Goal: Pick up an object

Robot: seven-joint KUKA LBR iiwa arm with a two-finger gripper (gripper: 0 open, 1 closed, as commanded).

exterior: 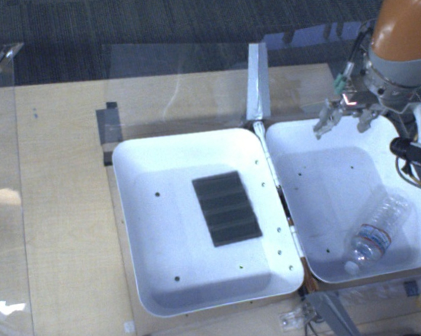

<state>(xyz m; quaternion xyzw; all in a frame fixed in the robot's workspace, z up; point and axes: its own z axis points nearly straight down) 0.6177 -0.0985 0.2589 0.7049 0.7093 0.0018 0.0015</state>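
Here the wooden table (67,244) carries two shallow white bins side by side, touching along their inner edges. The left bin (147,210) holds a flat dark rectangular object with ribbed bands (227,208), lying near the bin's middle and turned slightly off square. The right bin (312,181) holds a clear plastic bottle (377,234) on its side in the near right part, its white cap pointing toward the bin's near edge and a blue label round its middle. The grey arm with its orange band (406,18) reaches in from the right, above the far right corner of the right bin. Its claw (344,116) hangs over that bin's far edge, well apart from the bottle, with the two fingers spread and nothing between them. A grey metal strip (257,80) stands at the far end of the seam between the bins.
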